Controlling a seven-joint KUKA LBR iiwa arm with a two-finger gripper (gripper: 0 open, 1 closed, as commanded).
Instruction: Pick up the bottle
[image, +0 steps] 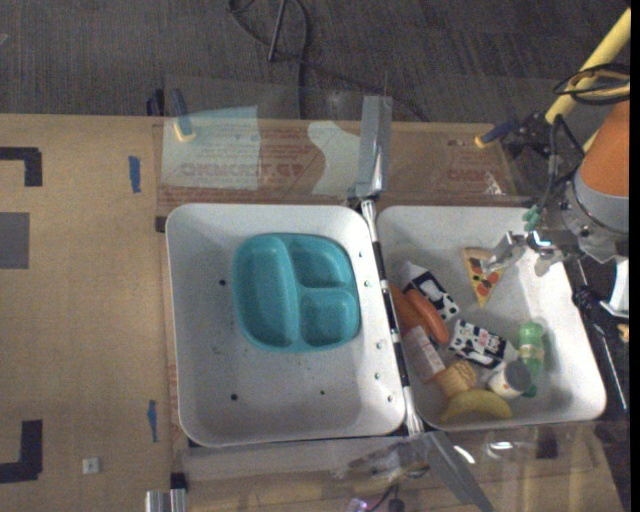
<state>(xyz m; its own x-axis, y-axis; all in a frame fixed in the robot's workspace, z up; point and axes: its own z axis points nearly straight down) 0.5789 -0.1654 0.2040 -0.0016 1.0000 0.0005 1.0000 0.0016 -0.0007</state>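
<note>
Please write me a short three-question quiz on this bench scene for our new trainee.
1. True or false: the teal divided plate lies in the left bin.
2. Which bin holds the green bottle? A) left bin B) right bin C) neither
3. Fill in: the gripper is above the right bin's ____ edge, apart from the bottle.

Key
1. True.
2. B; the bottle lies near that bin's right wall, beside the banana.
3. Far (upper right); the pizza slice lies just to its left.
</note>
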